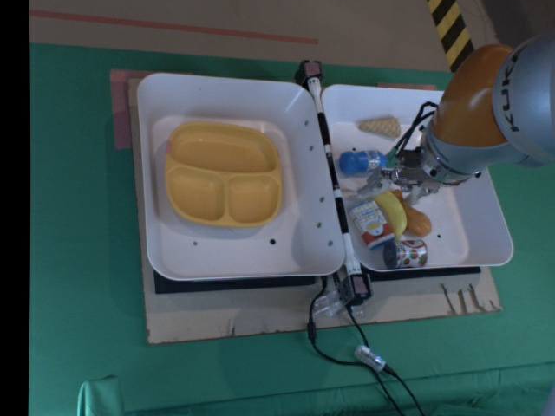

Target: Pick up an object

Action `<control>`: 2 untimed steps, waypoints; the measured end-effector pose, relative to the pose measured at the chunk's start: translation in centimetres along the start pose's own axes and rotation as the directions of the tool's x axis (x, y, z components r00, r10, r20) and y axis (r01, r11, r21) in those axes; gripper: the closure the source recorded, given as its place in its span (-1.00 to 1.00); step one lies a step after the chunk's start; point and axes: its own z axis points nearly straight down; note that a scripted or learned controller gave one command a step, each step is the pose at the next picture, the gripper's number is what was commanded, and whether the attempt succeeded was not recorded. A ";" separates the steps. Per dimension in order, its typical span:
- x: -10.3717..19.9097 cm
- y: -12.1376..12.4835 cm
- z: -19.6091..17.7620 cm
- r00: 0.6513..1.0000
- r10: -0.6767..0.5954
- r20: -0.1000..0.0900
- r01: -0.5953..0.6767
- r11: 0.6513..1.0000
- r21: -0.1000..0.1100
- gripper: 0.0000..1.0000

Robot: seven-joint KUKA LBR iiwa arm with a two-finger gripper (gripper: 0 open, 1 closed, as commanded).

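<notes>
The fingers cannot be made out: the gripper (392,180) hangs low in the right bin (486,232), just above the banana (392,212) (bottle (361,161) to its left). A carton (370,224), can (406,253) and cone (381,126) lie nearby.

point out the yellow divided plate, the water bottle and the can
yellow divided plate (224,173): camera view, on the ridge between its compartments
water bottle (360,161): camera view, on its blue label
can (406,253): camera view, on its side, near the right bin's front edge
</notes>
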 end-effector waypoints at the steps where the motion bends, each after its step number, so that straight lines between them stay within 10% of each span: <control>1: -0.4 0.3 -1.5 1.000 0.009 0.006 -0.009 1.000 -0.014 1.00; 2: 3.0 1.1 -12.0 1.000 -0.001 -0.001 0.001 1.000 -0.001 1.00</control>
